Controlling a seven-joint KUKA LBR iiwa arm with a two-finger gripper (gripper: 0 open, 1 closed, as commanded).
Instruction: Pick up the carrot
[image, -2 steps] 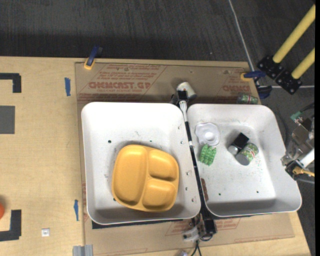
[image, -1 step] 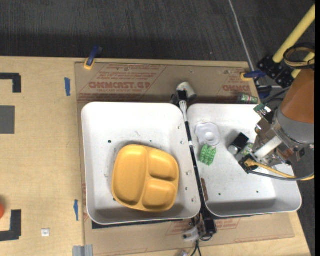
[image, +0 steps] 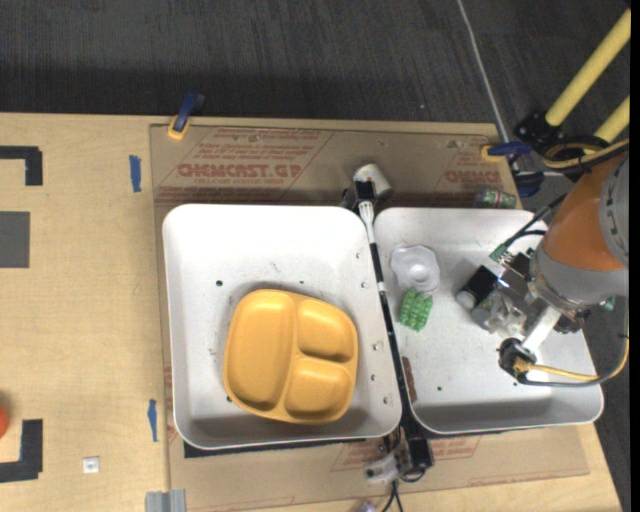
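Note:
My gripper hangs low over the middle of the right bin, below the grey wrist and the orange band. Just left of it lie a small green ridged piece and a clear, round plastic item, both apart from the gripper. The arm hides the bin floor beneath it. A small orange-red shape sits on the bench at the far left edge of the view; what it is cannot be made out.
A yellow divided plate fills much of the left bin. The black divider rail runs between the two bins. A yellow cable loops from the arm over the right bin's front right part.

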